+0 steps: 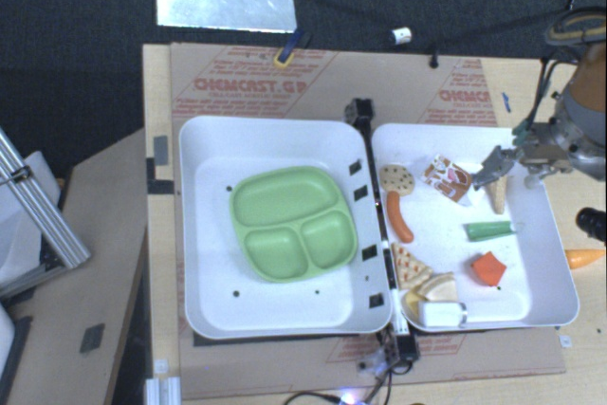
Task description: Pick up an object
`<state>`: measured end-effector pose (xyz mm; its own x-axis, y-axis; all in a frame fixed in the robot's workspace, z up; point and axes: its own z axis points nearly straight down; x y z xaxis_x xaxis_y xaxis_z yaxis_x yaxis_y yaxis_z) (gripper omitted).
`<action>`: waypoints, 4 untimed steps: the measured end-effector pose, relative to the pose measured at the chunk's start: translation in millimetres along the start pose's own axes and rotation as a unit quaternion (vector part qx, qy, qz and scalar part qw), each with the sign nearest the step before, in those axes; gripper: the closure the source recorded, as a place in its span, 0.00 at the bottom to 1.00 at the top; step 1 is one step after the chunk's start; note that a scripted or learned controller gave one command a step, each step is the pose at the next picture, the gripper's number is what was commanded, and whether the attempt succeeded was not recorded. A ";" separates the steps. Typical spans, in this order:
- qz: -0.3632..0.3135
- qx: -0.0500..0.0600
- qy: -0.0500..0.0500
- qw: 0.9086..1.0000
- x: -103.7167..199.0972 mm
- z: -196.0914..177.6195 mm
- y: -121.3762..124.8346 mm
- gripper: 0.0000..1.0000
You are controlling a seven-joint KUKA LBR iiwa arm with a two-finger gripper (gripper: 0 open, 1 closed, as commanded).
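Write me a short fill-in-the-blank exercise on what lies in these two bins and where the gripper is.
1. The green divided plate lies in the ____ bin.
2. The plate has ____ compartments.
3. The gripper is above the ____ bin, near the red-and-white packet.
4. The sausage lies just below the ____.

Missing words: left; three; right; cookie

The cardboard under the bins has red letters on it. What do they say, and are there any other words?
"CHEMCAST GP" reads on the cardboard sheet behind the left bin.
The same red print behind the right bin is upside down and too blurred to read.
No other words can be read.
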<state>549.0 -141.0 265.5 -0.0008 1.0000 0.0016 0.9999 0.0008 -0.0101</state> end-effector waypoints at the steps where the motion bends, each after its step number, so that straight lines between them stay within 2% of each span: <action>1: -0.001 -0.006 -0.001 1.000 0.4 -6.4 2.0 0.00; 4: 0.000 -0.003 0.000 1.000 25.9 146.0 -8.4 0.00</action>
<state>539.1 -114.9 119.6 -0.0008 1.0000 0.0015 1.0000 0.0008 -0.0034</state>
